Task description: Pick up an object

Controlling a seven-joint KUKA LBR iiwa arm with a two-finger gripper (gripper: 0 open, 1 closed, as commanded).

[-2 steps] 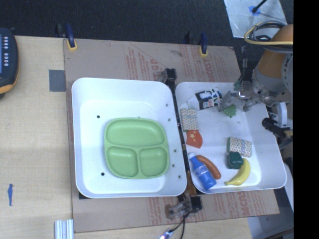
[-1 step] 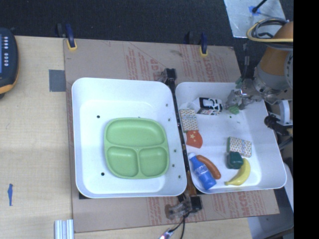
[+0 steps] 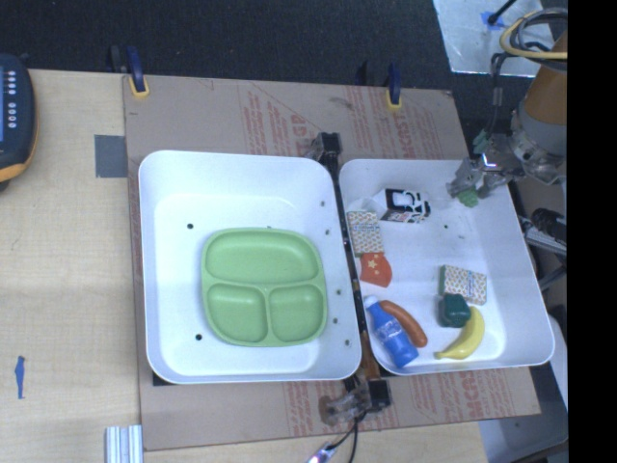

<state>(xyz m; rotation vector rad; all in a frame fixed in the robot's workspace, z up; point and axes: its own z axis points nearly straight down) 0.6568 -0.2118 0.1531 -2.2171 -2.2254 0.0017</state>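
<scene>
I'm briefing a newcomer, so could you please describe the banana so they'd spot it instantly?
Look in the right bin, at its near right corner. The banana lies there just below a dark green block; it is the only yellow, curved thing.

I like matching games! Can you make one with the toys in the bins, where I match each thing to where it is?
Things:
1. green divided plate
2. banana
3. blue bottle
4. gripper

Places:
A. front right corner of the right bin
B. above the back right corner of the right bin
C. middle of the left bin
D. front left of the right bin, beside an orange sausage

Pairs: 1-C, 2-A, 3-D, 4-B
</scene>
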